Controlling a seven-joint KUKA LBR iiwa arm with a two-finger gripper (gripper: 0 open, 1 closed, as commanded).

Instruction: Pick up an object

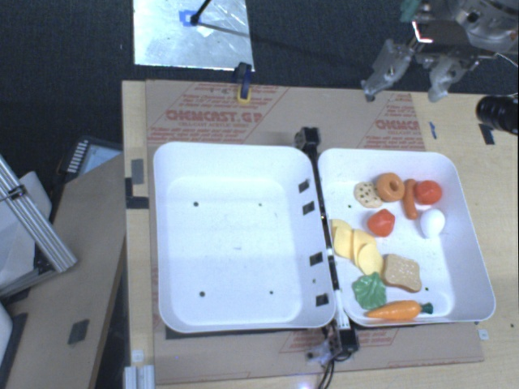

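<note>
The right bin [470, 241] holds a scatter of toy foods; no single one is marked out as the object to pick, so each is told in turn. A ring doughnut [390, 187] with an orange-brown glaze lies flat near the bin's far wall, touching a pale chocolate-chip cookie [367, 194] on its left; just right of the doughnut a reddish sausage [409, 198] lies with its long axis running from far to near, and a round red tomato [428, 191] sits against its right side. A white egg [432, 223] rests just below the tomato; a second red piece [381, 222], faceted and hard to name, lies near the bin's middle. Yellow slices [358, 246] overlap in a row slanting from upper left to lower right beside the divider; a slice of brown bread [401, 272] lies just right of them. A green leafy piece [370, 288] touches the carrot [395, 309], whose long axis runs nearly level along the near wall, its green stub pointing right and its taper pointing left.

The left bin [235, 233] sits beside it on the table [203, 112]. The gripper [405, 75] hangs well above the far edge of the right bin, its two fingers spread apart with nothing between them; the arm above it is cut off by the frame's top corner.
</note>
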